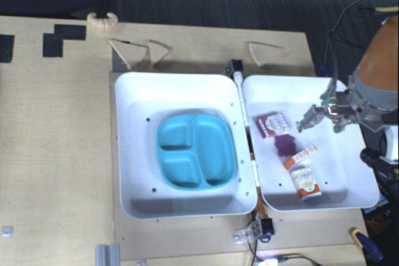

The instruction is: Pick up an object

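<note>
Camera view: gripper point(324, 118) hovers over right bin point(355, 196), fingers spread, nothing between. Red packet point(273, 124) at its 9 o'clock, purple lump point(285, 144) and orange carton point(305, 182) toward 7. Blue tray point(196, 149) in left bin point(134, 134).

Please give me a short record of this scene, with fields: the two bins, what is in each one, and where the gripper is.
left bin: holds a blue divided tray
right bin: holds four small things
red packet: nearest the far side of the bin
purple object: just in front of the red packet
orange and white stick: lies at a slant
small orange carton: nearest the front wall
gripper: over the right bin, to the right of the red packet, nothing between its fingers
</note>
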`<state>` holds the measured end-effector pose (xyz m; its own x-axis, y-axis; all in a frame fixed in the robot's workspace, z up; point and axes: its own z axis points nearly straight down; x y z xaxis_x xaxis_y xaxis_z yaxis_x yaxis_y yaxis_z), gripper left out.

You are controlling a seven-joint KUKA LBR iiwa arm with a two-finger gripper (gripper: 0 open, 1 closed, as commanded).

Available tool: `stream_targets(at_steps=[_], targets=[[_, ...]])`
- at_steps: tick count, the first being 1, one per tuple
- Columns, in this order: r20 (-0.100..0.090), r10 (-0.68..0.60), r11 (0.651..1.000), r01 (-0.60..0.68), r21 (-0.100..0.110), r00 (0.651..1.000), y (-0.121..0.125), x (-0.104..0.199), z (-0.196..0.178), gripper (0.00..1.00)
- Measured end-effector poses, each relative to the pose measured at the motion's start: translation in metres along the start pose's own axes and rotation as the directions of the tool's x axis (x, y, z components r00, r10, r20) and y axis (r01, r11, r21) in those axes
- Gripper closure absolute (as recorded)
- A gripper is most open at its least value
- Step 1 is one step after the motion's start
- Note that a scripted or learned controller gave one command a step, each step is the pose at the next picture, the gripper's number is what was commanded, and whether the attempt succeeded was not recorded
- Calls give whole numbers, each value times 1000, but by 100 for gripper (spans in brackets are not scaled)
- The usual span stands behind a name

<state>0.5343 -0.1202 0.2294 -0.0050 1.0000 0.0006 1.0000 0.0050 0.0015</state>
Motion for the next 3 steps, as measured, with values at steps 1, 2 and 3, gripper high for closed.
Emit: stream_targets(at_steps=[1,2,3], targets=[[1,0,1000,0,-3,1000,-40,-37,115,0],[1,-1,1000,1,-6,1000,-39,-37,105,100],[1,-1,1000,1,-6,1000,-39,-37,105,0]])
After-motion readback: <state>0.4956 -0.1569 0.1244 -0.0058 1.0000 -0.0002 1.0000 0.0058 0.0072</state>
